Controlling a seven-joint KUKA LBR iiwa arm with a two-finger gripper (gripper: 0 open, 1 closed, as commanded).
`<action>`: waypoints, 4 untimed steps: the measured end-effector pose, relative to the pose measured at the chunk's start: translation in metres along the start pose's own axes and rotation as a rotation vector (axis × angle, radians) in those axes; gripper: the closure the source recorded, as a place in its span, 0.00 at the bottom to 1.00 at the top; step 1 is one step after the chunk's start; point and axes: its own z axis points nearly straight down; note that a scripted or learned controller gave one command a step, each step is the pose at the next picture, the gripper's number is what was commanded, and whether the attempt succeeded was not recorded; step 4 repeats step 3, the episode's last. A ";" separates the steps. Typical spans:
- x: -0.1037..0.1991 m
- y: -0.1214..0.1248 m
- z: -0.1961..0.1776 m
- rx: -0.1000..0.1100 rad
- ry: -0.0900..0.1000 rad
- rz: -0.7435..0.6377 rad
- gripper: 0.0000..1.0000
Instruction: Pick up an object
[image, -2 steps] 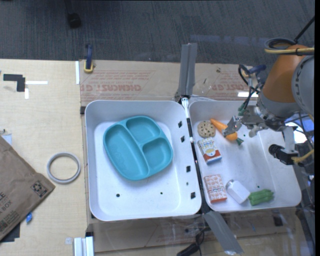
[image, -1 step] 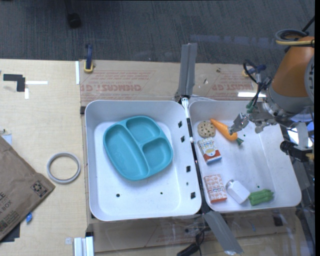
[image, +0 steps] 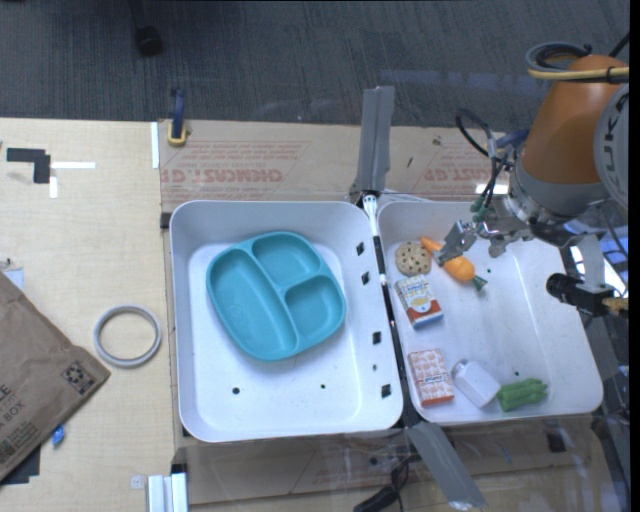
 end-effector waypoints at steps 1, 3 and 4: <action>-0.037 0.036 0.111 -0.001 0.000 -0.031 0.00; 0.024 0.070 0.012 0.000 0.000 -0.018 1.00; 0.024 0.070 0.012 0.000 0.000 -0.018 1.00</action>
